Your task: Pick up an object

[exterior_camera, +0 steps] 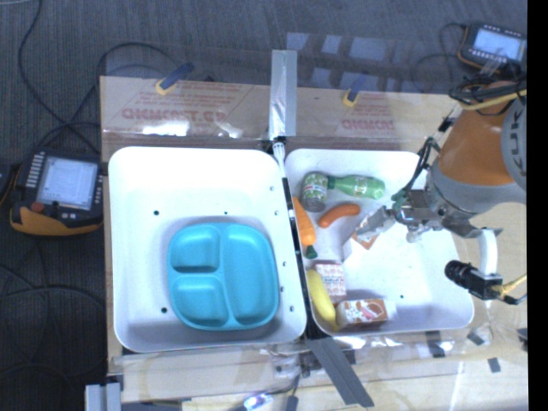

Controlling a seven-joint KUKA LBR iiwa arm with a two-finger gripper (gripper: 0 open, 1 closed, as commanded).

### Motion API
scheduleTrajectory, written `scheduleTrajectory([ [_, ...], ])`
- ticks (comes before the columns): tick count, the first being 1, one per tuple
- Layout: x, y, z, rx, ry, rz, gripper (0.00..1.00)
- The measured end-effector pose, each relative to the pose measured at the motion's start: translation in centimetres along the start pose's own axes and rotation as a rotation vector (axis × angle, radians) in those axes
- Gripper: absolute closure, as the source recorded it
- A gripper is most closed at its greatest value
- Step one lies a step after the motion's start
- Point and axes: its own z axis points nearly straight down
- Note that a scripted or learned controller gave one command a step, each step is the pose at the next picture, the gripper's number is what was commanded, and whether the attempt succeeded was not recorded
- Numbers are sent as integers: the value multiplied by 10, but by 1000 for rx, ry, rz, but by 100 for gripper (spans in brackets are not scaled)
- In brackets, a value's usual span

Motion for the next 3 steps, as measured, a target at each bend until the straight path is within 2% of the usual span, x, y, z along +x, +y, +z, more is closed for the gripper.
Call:
scheduleTrajectory([
  [1, 2, 25, 89, -3, -1, 64, 0],
  [2, 2, 24, 85, 5, 2, 65, 100],
  [3, 59, 31, -57, -6, -5, 60, 100],
])
